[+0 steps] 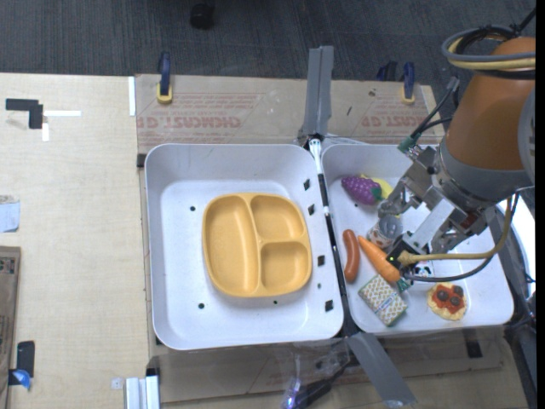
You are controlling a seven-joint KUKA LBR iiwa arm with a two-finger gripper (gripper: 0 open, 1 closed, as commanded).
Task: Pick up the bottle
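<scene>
In the right bin [502,309], your gripper [393,220] sits low over a small greyish thing near the purple grapes [361,188], probably the bottle [389,226], though it's hard to make out. Whether anything is clamped, you cannot tell. Risk: carrot [377,258], sausage [350,255] and cracker box [381,300] crowd close; a nudge could tip the bottle. The arm hides the bin's far corner.

A dark grey floor [255,15] is running across the top of the frame, with a black caster [202,14] sitting on it. A pale wooden bench [68,228] is filling the left side. Brown cardboard [230,113] is lying at upper centre, with blue clamps [163,66] gripping its far edge.
</scene>
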